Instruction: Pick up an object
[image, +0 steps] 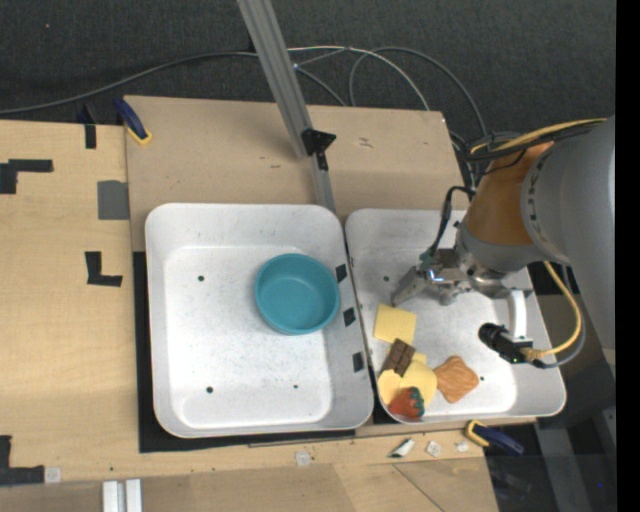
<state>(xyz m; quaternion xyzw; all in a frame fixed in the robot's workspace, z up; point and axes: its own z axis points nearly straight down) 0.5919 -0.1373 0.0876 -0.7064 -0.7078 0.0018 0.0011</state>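
Hovering right of centre, the gripper (410, 290) has jaws spread and ungrasping, over open floor above the yellow block (394, 324).

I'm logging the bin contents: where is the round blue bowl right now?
The round blue bowl sits in the left white bin, towards its right wall, apart from the small food-like items in the right white bin, where the gripper is.
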